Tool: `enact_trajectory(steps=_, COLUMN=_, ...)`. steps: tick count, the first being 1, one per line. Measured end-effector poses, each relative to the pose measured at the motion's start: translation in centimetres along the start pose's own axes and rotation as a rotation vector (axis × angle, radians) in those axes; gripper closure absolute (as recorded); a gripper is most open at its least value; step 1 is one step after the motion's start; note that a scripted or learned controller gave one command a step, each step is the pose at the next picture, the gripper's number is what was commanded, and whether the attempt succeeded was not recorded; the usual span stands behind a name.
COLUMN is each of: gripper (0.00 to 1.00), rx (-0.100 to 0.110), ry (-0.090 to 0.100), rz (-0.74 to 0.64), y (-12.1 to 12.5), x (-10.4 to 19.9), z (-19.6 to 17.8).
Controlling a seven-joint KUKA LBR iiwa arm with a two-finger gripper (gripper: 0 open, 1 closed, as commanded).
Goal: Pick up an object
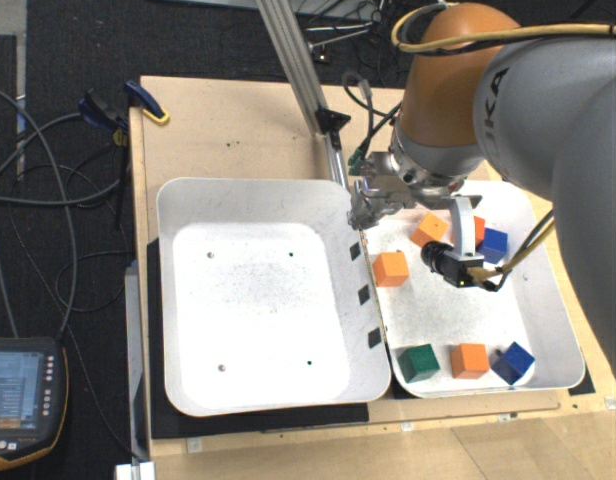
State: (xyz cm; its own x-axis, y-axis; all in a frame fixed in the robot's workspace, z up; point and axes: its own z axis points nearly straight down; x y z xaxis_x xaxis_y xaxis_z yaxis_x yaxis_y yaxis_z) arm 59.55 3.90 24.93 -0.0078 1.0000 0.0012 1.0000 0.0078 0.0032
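My gripper [366, 211] hangs over the far left corner of the right bin [548, 318], close to the wall shared with the left bin [253, 288]. An orange cube [391, 267] lies just below it in the picture, apart from it. A second orange cube [430, 230] and a blue cube [494, 243] sit to the right, partly behind a black camera fitting on the wrist. Along the near edge rest a green cube [420, 361], another orange cube [469, 359] and a blue cube [512, 361]. The arm's bulk hides the bin's far right part.
The left bin is a bare white tray with speckled marks. A metal pole [298, 68] slants down to the bins' far edge near the gripper. Cables and a clamp [138, 98] lie off the bench's left corner.
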Motion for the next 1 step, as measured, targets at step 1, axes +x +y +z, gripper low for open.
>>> enact_trajectory(steps=1, gripper=1.00, rx=0.000, ry=0.000, rz=0.001, y=2.02, x=4.15, z=0.24)
